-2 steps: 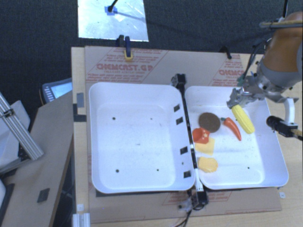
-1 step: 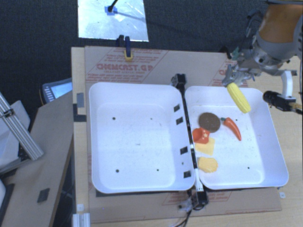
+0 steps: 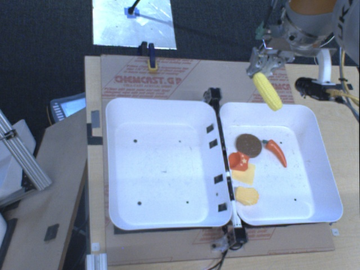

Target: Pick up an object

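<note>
My gripper hangs above the far rim of the right bin, shut on the top end of a yellow corn cob. The cob slants down and to the right, lifted over the bin's back edge. Lying in the right bin near its left wall are a round brown cookie, a red chili pepper, a red chunk, a pale yellow slice and an orange-yellow piece.
The left bin sits beside the right one, joined by a black clip strip. A shiny metal sheet lies at the back. A yellow clamp stands at the board's far edge. Cables and a black fitting sit at right.
</note>
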Motion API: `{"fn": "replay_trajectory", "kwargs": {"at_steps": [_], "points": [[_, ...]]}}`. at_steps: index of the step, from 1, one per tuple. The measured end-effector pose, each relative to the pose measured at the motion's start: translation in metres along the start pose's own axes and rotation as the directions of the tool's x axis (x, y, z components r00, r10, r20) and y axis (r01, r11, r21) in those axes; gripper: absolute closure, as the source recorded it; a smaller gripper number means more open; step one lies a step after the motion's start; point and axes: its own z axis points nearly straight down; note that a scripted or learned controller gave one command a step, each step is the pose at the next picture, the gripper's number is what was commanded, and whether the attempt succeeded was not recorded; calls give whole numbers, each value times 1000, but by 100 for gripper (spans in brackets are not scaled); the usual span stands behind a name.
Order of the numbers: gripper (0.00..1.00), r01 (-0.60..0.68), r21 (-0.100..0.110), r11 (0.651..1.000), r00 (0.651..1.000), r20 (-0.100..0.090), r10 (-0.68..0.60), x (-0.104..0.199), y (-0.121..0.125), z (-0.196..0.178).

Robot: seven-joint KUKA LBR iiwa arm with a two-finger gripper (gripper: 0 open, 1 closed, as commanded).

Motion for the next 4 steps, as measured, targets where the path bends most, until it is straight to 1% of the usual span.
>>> {"fn": "replay_trajectory", "kwargs": {"at_steps": [1, 2, 3, 4], "points": [[100, -18, 16, 1000, 1000, 5, 18, -79, -22, 73], [100, -1, 5, 1000, 1000, 0, 1, 0, -1, 39], [100, -7, 16, 1000, 1000, 1, 7, 9, -4, 118], [100, -13, 14, 1000, 1000, 3, 13, -24, -5, 171]]}}
